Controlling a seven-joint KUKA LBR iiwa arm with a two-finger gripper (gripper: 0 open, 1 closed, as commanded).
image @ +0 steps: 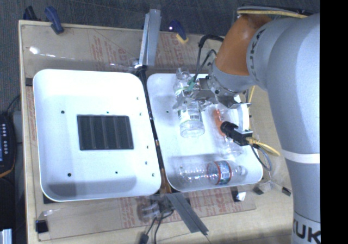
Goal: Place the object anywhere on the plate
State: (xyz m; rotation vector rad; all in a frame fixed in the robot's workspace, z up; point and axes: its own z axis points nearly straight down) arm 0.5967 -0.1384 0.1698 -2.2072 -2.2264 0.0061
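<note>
A dark ribbed rectangular plate (105,132) lies in the middle of the left bin (54,91). In the right bin (163,91), a clear plastic bottle (191,121) lies just below my gripper (187,89), which sits low over the bin's far end. The gripper's metal tip meets or overlaps the bottle's upper end, and the glare and clear plastic hide how they touch. A second clear bottle with a red and blue label (213,172) lies on its side along the right bin's near wall.
The grey arm with its orange band (239,47) covers the right bin's right side. A black part with cables (235,132) hangs off the wrist over the bin. A metal bar (149,36) stands behind the gap between the bins. Blue clamps (53,19) hold the bench's back edge.
</note>
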